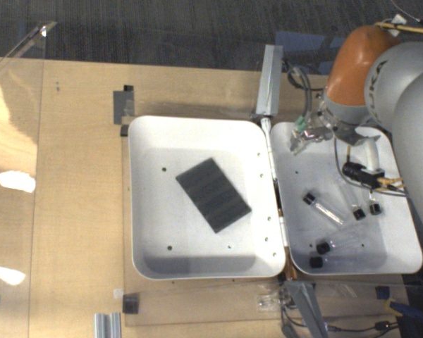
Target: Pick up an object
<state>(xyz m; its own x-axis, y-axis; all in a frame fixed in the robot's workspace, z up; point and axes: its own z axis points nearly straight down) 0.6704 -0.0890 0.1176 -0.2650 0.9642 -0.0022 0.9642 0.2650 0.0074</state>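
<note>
Two shallow white bins are seen side by side on a light wooden table (63, 210), their inner rims almost touching along a narrow seam. The left white bin (144, 259) holds a dark grey flat rectangular pad (213, 194), which lies turned at an angle near the bin's middle, well apart from all four walls, so that bare white floor is left around it on every side. The right white bin (409, 259) carries several small items: a short clear tube with a black cap (321, 208) near its middle, small black pieces (323, 247) by the near wall, and further small black bits (366, 210) towards the right. The grey arm with an orange band (359, 62) is seen entering from the right and covering the far right corner of that bin. The end effector (307, 134) is placed over the far left part of the right bin, close to the far rim and to the seam between the bins; whether it is spread or pressed together cannot be told, and nothing is seen pinched in it. The small items lie apart from it, nearer the viewer.
</note>
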